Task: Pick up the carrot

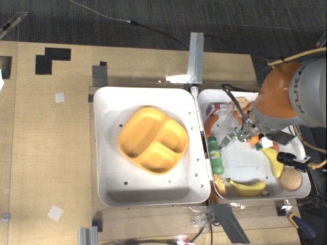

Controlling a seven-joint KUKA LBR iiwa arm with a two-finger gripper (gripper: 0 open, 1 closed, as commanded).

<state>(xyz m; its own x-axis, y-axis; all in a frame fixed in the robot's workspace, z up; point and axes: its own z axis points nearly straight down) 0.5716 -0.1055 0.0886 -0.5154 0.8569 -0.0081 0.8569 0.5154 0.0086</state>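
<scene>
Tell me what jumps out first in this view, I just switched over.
The yellow divided plate fills the middle of the left bin. The arm, with its orange band, leans over the right bin, its gripper low among a clutter of toy food. A banana lies along that bin's near edge, green items by its left wall.

yellow divided plate (pixel 153 139) in left bin (pixel 104 152), arm (pixel 288 93) over cluttered right bin (pixel 304 188), banana (pixel 248 187)

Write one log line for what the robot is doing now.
arm: over right bin | gripper: low among food | carrot: lying at bin's left side
</scene>
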